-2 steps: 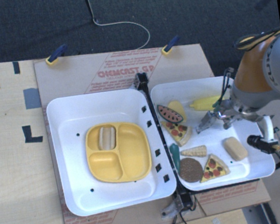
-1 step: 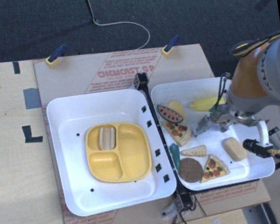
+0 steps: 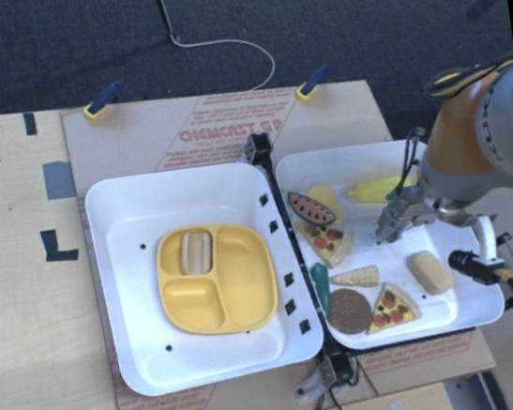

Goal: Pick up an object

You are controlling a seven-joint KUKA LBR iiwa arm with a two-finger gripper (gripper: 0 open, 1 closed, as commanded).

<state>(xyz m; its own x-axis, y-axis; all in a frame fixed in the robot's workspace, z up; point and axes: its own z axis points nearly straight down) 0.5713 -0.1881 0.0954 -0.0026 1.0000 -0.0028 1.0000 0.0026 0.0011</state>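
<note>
2 white bins lie below, and I hang my gripper low in the right bin beside the banana, where the toy food is heaped for picking.

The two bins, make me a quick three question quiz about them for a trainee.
1. True or false: the yellow plate lies in the left bin.
2. Which lies nearest the tool? A the banana; B the brown cookie; C the bread roll.
3. Fill in: the watermelon slice lies in the ____ bin.

Key: 1 true; 2 A; 3 right.
</note>
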